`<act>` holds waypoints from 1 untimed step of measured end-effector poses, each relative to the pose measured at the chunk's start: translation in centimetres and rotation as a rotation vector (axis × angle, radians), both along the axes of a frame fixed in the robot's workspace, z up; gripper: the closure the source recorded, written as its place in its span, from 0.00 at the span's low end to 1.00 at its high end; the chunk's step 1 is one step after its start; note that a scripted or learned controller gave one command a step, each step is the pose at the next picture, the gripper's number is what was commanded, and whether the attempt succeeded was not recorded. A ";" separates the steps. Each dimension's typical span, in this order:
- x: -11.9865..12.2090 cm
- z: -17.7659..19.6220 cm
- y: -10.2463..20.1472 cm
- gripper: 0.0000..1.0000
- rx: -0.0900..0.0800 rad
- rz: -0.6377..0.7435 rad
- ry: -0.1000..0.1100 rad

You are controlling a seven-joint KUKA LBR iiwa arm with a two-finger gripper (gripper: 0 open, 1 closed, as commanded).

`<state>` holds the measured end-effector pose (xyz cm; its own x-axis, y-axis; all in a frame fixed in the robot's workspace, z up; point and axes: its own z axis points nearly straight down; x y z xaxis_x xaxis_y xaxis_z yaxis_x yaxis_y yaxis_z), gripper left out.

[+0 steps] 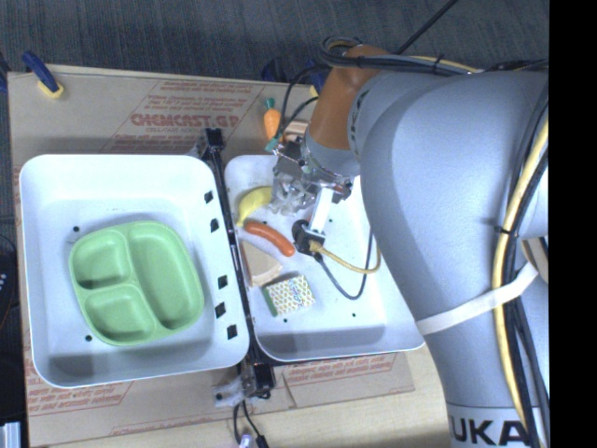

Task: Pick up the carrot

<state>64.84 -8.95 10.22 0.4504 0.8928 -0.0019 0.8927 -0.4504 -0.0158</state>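
While I hold the arm [448,185] over the right bin [373,329], I log the scene as follows.

Item, carrot [270,120]: small, orange with a green top, lying outside both bins on the cardboard-covered surface [168,119], just beyond the right bin's far rim. Its long axis runs roughly away from the camera, green end farthest.

Item, pincer [297,192]: hangs low inside the right bin near its far left corner, above the bin's contents. I cannot tell whether it is spread or pressed together; cabling and the wrist crowd it. Nothing visibly sits in it.

Relation that matters: the carrot lies up-frame and slightly left of the pincer, near but apart, with the bin rim between them. I judge the next move needs a lift over that rim, then a turn to close across the carrot's narrow width.

Other contents, right bin: a yellow banana [252,202], a red-orange sausage-shaped toy [270,239], a pale wedge [262,267] and a speckled sponge-like block [289,294].

Left bin [56,203]: one green divided plate [135,283].

Risk: the sausage toy is orange too.
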 end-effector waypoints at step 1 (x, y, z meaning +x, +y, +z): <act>0.8 12.6 8.4 1.00 -0.003 0.031 -0.014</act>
<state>65.68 -0.56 22.86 0.4227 0.9063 0.0012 0.9063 -0.4227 -0.0022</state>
